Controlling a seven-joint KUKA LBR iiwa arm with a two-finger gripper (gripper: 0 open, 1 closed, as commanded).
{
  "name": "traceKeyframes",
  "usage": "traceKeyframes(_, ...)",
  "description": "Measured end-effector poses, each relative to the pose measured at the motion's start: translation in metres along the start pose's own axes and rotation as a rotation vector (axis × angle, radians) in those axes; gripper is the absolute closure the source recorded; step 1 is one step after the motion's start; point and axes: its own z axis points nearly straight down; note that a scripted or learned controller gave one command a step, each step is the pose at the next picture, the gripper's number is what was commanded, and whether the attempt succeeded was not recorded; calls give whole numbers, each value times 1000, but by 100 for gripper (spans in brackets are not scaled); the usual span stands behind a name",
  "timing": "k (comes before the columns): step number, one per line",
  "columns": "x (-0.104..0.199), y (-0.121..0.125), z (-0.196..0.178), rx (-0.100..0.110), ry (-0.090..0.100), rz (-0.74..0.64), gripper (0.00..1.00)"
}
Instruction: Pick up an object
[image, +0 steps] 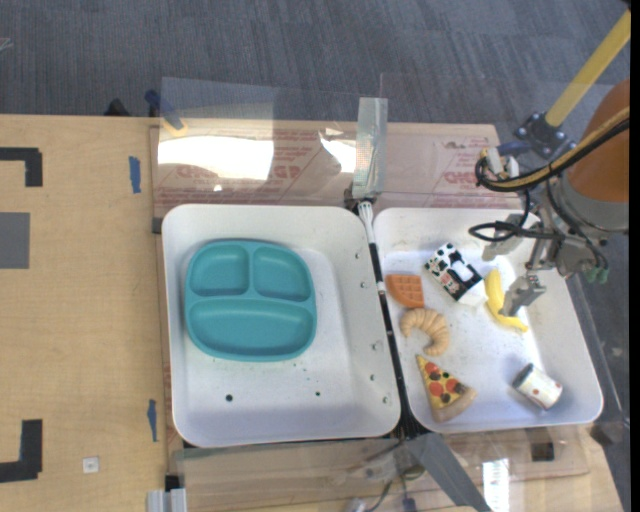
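The right bin holds several toy foods. A yellow banana lies near its middle right, with a black-and-white toy to its left. An orange waffle piece, a croissant and a pizza slice run down the bin's left side. A small white cup lies on its side at the front right. My gripper hangs low over the bin, just right of the banana and close to its lower end. I see nothing held in it.
The left bin carries a teal divided plate. A raised divider separates the two bins. The arm and its cables enter from the upper right. Clear plastic sheeting stands behind the bins.
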Motion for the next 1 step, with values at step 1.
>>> traceKeyframes(1,-32,37,71,3,-29,126,0)
